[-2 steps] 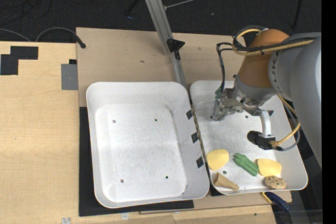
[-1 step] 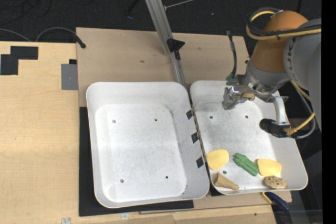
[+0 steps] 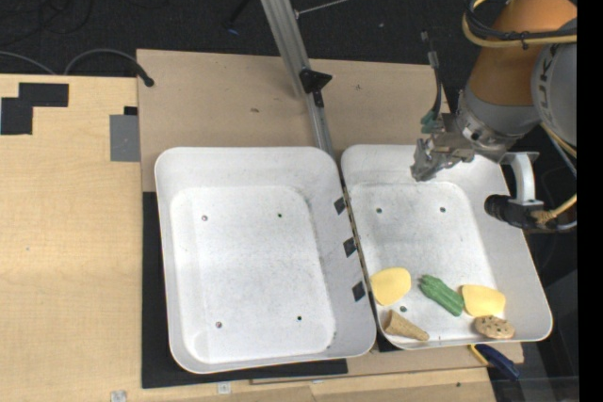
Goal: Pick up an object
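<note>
Left shallow white plastic bin [image 3: 188, 174] sits on the tan table [image 3: 217, 99] w/ nothing to go for in it. Right shallow white plastic bin [image 3: 443, 212] has all the candidates, bunched along its near edge: a round yellow toy piece [image 3: 391, 283], a tan cone-shaped toy [image 3: 405, 327] just below it, a green pickle-like toy [image 3: 440, 294], a second yellow lumpy piece [image 3: 482, 299] and a brown speckled cookie toy [image 3: 493, 327].

The claw [image 3: 426, 160] hangs over the far edge of the right bin, well apart from the toys, nothing in it; can't tell if it's released or clenched.

Best approach, imo: travel toward the near edge, pick the round yellow toy piece since it's got the most room around it, centre over it, drop straight down, avoid the bin wall.
</note>
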You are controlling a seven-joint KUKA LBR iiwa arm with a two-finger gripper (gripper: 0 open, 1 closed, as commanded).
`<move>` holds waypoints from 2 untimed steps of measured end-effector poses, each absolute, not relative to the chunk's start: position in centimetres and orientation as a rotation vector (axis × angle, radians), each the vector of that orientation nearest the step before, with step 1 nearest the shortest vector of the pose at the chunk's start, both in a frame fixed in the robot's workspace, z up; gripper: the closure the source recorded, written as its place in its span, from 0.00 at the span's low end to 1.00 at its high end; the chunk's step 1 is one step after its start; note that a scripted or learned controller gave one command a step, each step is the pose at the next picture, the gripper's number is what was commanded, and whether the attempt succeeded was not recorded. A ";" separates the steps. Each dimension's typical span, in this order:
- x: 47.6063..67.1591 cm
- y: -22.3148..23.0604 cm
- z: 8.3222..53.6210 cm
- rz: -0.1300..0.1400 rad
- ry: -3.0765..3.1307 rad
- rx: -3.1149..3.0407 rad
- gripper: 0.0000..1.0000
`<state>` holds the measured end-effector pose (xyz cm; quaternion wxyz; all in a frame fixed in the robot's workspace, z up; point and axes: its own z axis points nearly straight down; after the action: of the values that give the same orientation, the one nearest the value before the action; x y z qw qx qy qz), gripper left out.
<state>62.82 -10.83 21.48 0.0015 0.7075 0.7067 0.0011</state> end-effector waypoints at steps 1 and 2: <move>61.1 -6.2 20.7 -0.003 2.228 2.222 1.00; 59.9 -1.0 22.2 -0.003 2.227 2.220 1.00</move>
<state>59.89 -1.02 22.15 -0.0017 0.7060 0.7082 -0.0009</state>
